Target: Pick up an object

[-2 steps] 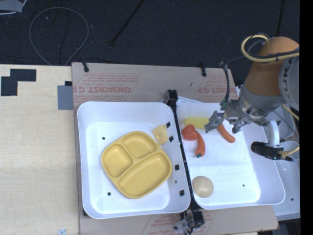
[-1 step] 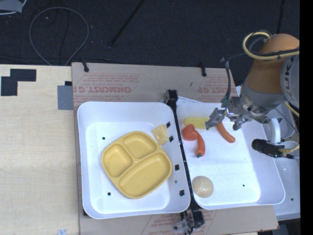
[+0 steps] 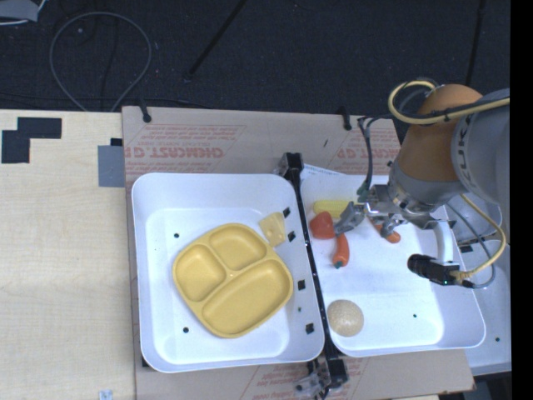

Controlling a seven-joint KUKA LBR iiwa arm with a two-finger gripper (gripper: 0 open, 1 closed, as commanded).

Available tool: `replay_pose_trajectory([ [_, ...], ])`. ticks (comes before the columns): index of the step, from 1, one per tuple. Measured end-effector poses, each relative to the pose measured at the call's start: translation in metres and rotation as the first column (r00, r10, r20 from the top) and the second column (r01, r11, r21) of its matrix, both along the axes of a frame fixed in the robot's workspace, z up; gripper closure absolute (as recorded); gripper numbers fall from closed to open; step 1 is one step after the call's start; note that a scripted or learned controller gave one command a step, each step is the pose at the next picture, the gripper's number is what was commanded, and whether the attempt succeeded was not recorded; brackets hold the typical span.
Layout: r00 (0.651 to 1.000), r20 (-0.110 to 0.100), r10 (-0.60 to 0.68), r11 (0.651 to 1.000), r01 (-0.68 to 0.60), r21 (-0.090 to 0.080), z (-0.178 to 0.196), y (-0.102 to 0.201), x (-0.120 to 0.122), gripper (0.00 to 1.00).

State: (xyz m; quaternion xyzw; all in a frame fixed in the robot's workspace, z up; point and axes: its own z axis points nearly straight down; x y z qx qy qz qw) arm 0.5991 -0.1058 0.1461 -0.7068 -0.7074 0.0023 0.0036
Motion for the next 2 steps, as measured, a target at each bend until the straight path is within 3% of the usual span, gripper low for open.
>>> replay_pose_trajectory([
  [1, 1.000, 0.000, -0.001, 1.000, 0.001, 0.000, -0.054, 0.001, -0.002, 0.00],
  [2, 1.000, 0.003, -0.004, 1.000, 0.004, -0.001, -0.041, 0.000, -0.001, 1.00],
])
